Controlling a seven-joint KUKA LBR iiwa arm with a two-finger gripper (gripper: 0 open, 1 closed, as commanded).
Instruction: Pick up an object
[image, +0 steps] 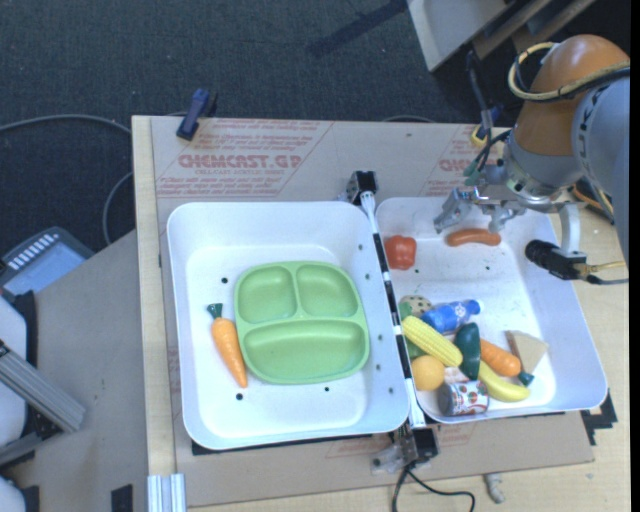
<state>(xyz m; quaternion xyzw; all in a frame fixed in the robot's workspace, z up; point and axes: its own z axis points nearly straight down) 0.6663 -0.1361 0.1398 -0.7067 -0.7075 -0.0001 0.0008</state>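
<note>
Two shallow white bins sit side by side on the bench. The left bin (200, 400) contains a green plastic plate with three compartments (300, 322) and, just beside the plate's left edge, an orange toy carrot with a green top (228, 345).

The right bin (575, 345) contains the remaining toy food. A small red toy pepper (401, 251) lies near the divider between the bins. Toward the near end, a yellow corn cob (432, 339), a blue bottle with a white cap (450, 315), a second orange carrot (497, 357), a yellow banana (505, 387), a tan wedge-shaped piece (527, 349) and a small printed can (466, 397) lie packed together, many touching.

At the far end of the right bin lies an orange-red toy sausage (474, 237), apart from the cluster. The grey two-finger gripper (478, 208) hangs directly above it, with its fingers spread wide to either side of the sausage's length. No object sits between the fingers.
</note>
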